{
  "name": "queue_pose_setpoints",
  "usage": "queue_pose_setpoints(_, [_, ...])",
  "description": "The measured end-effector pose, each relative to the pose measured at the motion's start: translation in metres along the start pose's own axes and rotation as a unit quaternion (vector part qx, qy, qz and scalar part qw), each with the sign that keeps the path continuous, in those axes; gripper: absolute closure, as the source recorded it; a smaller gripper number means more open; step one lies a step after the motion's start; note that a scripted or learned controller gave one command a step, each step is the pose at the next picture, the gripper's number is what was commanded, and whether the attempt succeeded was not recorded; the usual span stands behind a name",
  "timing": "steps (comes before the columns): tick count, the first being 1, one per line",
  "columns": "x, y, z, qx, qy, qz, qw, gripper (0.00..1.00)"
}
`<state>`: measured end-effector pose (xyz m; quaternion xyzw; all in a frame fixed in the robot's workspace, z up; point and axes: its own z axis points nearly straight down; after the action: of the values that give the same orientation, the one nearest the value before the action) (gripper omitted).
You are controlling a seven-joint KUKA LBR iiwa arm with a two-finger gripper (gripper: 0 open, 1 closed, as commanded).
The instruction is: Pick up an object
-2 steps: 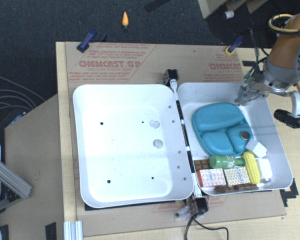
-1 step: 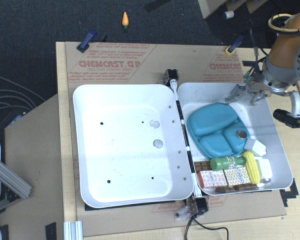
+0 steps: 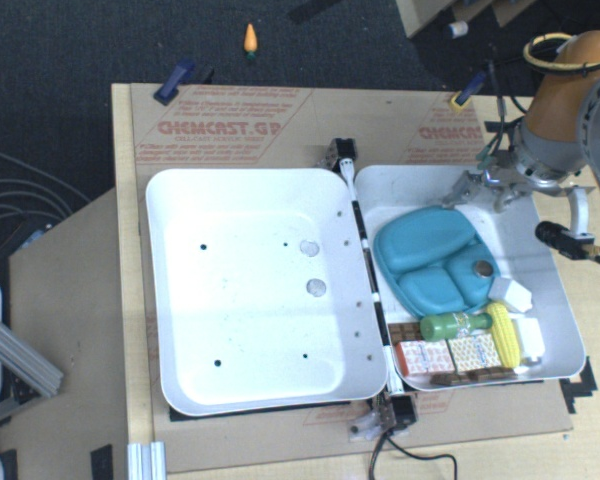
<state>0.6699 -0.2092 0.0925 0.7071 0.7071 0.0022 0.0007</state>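
The arm comes in from the right, its orange band (image 3: 570,63) up near the corner, and the tool (image 3: 483,190) hangs over the far edge of the right bin (image 3: 565,313). From where I stand I cannot tell how wide the tool is parted, and nothing shows in its grasp.

Everything to be picked sits in that right bin. A large blue container (image 3: 432,258) fills its middle, just below the tool. Toward the near edge lie a green bottle (image 3: 455,324), a yellow corn cob (image 3: 505,334) beside it, and a patterned box (image 3: 450,356) along the rim. The left bin (image 3: 180,268) lies alongside on the desk (image 3: 130,168).
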Motion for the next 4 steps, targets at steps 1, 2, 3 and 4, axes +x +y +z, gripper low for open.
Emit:
queue_pose_setpoints(1, [0.0,0.002,-0.01,-0.005,-0.003,-0.001,1.0,1.0])
queue_pose_setpoints(2, [0.0,0.002,-0.01,-0.005,-0.003,-0.001,1.0,0.0])
queue_pose_setpoints(3, [-0.005,0.002,0.001,0.001,0.008,-0.003,1.0,0.0])
queue_pose_setpoints(4, [-0.009,0.001,-0.007,-0.002,0.0,-0.003,1.0,1.0])
